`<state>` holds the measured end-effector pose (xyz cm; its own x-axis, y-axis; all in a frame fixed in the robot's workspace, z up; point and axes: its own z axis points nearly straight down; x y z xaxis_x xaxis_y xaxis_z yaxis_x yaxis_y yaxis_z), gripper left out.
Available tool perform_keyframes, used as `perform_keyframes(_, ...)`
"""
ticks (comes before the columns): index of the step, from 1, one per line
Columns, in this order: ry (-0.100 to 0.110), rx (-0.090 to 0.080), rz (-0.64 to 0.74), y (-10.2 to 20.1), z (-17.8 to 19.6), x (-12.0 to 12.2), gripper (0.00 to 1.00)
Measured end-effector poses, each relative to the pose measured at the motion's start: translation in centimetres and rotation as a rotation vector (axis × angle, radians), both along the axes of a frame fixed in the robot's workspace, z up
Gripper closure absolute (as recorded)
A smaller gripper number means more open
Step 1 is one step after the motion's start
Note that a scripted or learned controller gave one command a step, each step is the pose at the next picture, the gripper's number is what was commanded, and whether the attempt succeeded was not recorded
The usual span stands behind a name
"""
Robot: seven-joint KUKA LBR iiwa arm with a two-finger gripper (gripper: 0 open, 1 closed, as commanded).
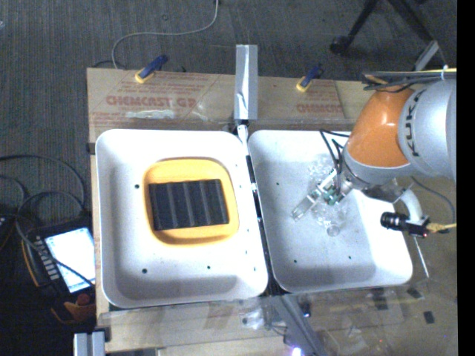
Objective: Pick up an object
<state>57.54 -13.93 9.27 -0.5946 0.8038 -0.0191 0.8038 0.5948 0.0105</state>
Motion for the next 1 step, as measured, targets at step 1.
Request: perform_keyframes(1, 0.018, 0.010, -0.287, -2.41, 4.04, 2.80, 0.00)
